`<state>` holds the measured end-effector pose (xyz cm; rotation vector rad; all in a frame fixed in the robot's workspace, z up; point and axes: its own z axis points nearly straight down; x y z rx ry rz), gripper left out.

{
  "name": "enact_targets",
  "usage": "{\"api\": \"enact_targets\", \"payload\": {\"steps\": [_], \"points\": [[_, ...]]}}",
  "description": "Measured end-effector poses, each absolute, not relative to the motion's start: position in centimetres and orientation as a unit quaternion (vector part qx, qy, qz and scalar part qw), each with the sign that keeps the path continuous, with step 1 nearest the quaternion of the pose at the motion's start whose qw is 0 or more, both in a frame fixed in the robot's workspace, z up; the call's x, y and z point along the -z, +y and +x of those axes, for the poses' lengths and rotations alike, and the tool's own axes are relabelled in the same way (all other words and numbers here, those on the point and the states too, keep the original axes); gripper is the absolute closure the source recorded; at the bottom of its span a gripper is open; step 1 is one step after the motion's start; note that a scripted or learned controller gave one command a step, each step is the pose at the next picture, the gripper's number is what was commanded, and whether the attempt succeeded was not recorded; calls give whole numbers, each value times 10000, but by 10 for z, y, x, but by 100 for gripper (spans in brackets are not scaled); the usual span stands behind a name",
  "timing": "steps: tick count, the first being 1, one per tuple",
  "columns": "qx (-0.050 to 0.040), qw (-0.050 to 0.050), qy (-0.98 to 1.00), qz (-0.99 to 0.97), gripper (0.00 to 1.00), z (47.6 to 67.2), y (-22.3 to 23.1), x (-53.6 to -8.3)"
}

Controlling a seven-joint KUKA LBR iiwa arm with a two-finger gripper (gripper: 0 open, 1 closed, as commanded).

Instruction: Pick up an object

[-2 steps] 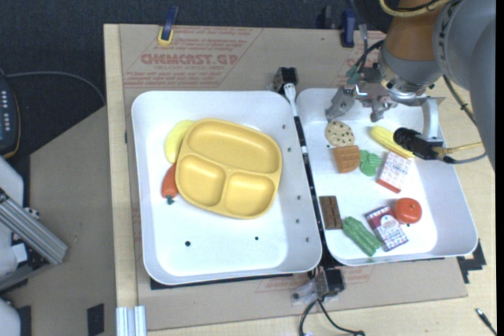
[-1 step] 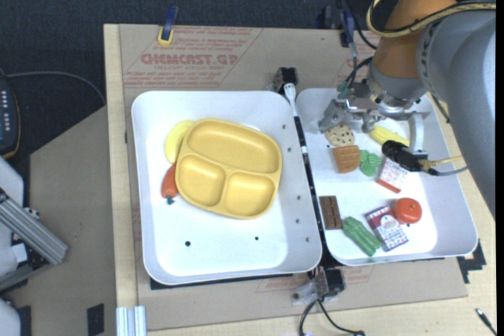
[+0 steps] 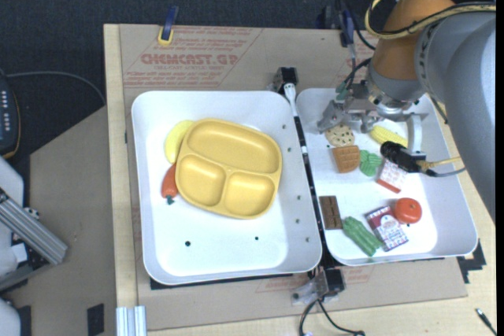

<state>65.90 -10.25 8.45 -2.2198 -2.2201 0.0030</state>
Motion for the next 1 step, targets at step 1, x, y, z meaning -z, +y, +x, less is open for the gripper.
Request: {"api": "enact_targets", "payload": {"steps": [1], "points": [[19, -24, -7071, -7071, 100, 662, -103, -99]]}}
